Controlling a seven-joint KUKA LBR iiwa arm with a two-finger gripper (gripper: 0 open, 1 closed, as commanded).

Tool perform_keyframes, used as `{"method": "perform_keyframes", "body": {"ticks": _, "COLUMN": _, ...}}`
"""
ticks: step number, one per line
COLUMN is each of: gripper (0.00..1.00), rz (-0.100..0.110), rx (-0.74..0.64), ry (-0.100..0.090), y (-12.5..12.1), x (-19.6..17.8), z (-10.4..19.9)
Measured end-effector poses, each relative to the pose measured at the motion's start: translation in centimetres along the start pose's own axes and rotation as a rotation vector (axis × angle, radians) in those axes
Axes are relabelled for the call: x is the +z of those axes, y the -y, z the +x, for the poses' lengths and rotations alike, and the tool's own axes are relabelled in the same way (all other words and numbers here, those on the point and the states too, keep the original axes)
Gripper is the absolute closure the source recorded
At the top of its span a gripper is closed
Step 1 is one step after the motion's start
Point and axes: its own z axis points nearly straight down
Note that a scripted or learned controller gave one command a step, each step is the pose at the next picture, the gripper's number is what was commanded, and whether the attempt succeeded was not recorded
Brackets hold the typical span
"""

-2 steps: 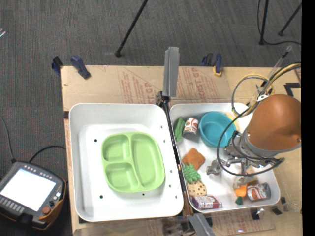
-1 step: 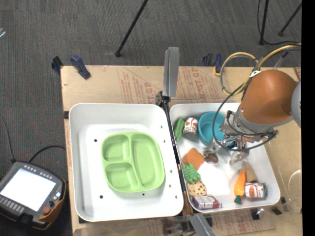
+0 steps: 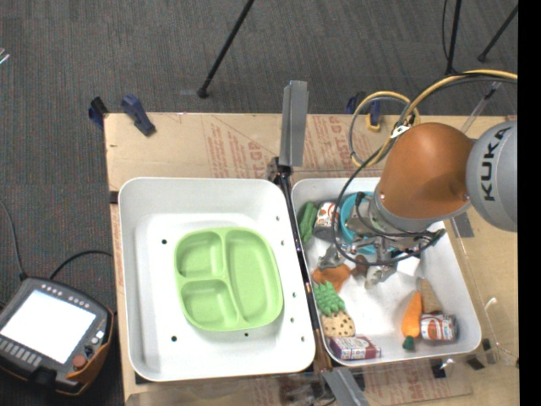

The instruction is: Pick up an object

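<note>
- At the lower left corner of the frame a grey handheld control pendant with a pale screen (image 3: 46, 332) lies on the dark carpet, off the worktop.
- The brown cardboard-covered worktop (image 3: 194, 146) carries two shallow white bins side by side.
- The left white bin (image 3: 139, 201) holds a light green plastic divided plate with three compartments (image 3: 228, 279), lying flat near its middle.
- The right white bin (image 3: 469, 311) sits in the lower right part of the frame and holds a scatter of small toy foods.
- Along that bin's left side lie a green toy vegetable (image 3: 306, 220) at the top, a small can with a red label (image 3: 326, 218) just beside it, and lower down a toy pineapple with a green spiky top and yellow dotted body (image 3: 333, 311).
- A small red and white box (image 3: 355, 347) lies at the bin's lower edge, just below the pineapple.
- An orange toy piece (image 3: 332, 275) lies just left of the tool and close to it; whether they touch cannot be told.
- The dark two-finger tool (image 3: 372, 271) is low in the right bin, under the arm's orange band; how far its fingers are spread cannot be told, and nothing is seen between them.
- To the lower right of the tool, apart from it, an orange toy carrot with a green end (image 3: 412, 315) lies tilted, with a red-labelled tin can on its side (image 3: 437, 327) just beside it.
</note>
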Motion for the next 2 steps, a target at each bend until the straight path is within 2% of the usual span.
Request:
{"method": "perform_keyframes", "body": {"ticks": 1, "gripper": 0.0, "rz": 0.0, "rx": 0.151, "ry": -0.003, "y": -1.19, "x": 0.05, "z": -0.35}}
{"method": "perform_keyframes", "body": {"ticks": 2, "gripper": 1.0, "rz": -0.001, "rx": 0.148, "ry": 0.001, "y": -1.24, "x": -0.92, "z": -0.66}}
